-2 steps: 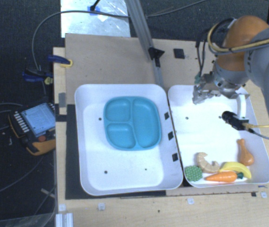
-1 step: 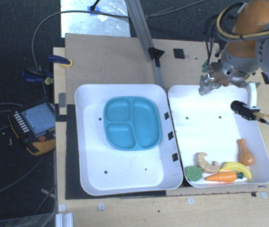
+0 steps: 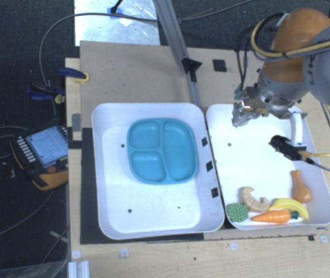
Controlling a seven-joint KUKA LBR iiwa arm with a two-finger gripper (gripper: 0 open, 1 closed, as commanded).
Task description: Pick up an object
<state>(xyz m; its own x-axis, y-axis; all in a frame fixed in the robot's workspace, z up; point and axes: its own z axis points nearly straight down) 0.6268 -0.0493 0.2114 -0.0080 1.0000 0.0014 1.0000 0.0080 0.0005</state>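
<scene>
Landmark for all positions: the right bin (image 3: 228,172).

Risk, largest first. The arm (image 3: 321,57) sits above the right bin's far edge, while every candidate object is bunched in that bin's near corner: orange carrot (image 3: 271,216), yellow banana (image 3: 292,205), green ball (image 3: 238,212), beige piece (image 3: 251,197), and a brown drumstick-shaped piece (image 3: 300,187) a little farther up the bin's right wall. A straight descent from the present pose probably meets bare bin floor and closes on nothing.

Second risk: the objects touch or overlap, and they lie against the bin's near rim. I judge a grasp there may clip the rim, or nudge one piece and take none, or take two.

Third: a yellow cable (image 3: 327,153) and a black fitting (image 3: 285,146) trail over the bin's right side; a long reach could drag them.

Left bin (image 3: 109,155), beside the right bin, carries a blue divided plate (image 3: 162,150).

Gripper (image 3: 241,113): over the right bin's far-left area, nothing visible in it. Finger spacing: cannot tell, too small and blurred.
</scene>
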